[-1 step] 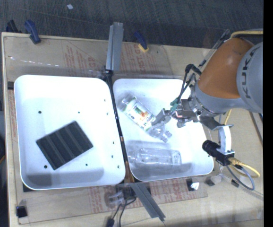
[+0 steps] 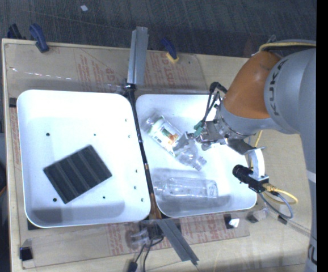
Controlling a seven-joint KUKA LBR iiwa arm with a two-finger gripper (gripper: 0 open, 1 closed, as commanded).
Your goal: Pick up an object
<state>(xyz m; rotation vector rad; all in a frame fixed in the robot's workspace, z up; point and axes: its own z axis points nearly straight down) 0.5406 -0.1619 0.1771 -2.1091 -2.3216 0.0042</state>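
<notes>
Gripper [image 2: 201, 136] low in right bin [image 2: 152, 103], over clear packets [image 2: 188, 152]; finger state can't be told.

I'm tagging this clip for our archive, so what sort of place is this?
Probably a robotics lab bench for grasping trials: a grey and orange robot arm reaches over two shallow white plastic bins, clamped to a wooden board by blue clamps.

Wooden bench [image 2: 67, 58] with two white bins [image 2: 33, 103] [image 2: 152, 103] side by side.
</notes>
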